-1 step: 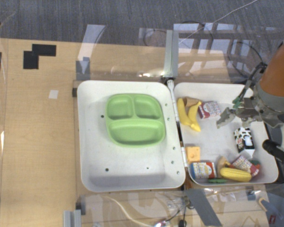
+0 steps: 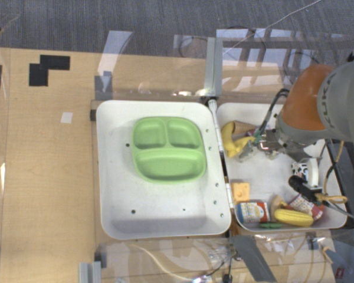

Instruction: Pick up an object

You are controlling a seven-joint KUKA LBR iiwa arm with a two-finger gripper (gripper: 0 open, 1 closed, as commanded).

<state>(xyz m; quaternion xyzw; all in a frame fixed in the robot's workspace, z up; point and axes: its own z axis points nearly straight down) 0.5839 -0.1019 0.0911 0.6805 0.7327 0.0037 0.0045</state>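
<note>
My gripper [image 2: 253,142] is low in the right bin [image 2: 265,112], at its upper left, reaching in from the right under the grey and orange wrist. It sits against the right side of a yellow soft-looking object [image 2: 230,138] that lies by the bin's left wall. Whether that object is between the jaws is hidden. Along the right bin's front edge lie a small orange square [image 2: 241,191], a red and white labelled can [image 2: 252,211], a yellow corn-like piece [image 2: 293,217] and a red packet [image 2: 307,205].
The left bin [image 2: 115,170] holds a green divided plate [image 2: 168,148] near its middle. A metal rail [image 2: 219,152] separates the two bins. A tan piece [image 2: 243,127] lies just behind the yellow object.
</note>
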